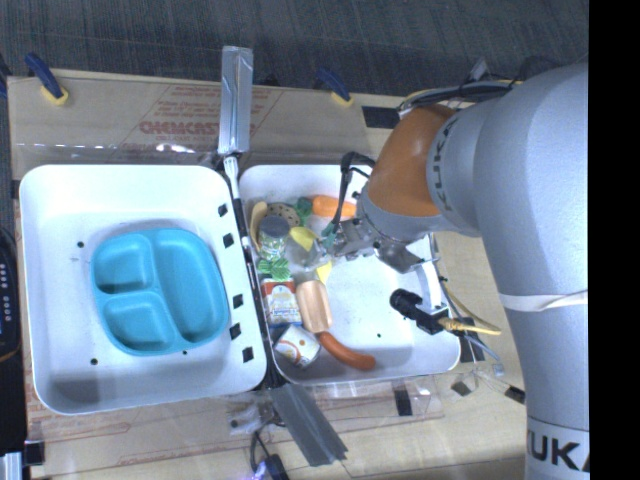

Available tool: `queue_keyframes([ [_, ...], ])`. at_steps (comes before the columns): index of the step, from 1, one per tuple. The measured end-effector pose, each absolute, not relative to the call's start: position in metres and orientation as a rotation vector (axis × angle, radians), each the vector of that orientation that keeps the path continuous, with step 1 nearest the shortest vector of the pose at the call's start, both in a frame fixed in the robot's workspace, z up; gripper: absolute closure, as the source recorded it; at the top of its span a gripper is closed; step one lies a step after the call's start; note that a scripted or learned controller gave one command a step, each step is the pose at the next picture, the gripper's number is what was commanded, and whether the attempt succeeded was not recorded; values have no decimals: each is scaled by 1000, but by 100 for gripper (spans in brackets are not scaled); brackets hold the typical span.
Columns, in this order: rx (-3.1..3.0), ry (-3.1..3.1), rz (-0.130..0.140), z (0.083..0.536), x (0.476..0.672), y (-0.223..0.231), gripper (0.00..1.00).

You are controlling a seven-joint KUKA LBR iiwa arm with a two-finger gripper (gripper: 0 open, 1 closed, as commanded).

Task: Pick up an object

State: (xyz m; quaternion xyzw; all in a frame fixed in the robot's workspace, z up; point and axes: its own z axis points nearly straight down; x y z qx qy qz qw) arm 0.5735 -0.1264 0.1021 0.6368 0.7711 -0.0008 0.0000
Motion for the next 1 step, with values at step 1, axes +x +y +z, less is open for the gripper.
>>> queue_keyframes([
  [1, 2313, 2124, 2, 193, 627, -81, 100],
])
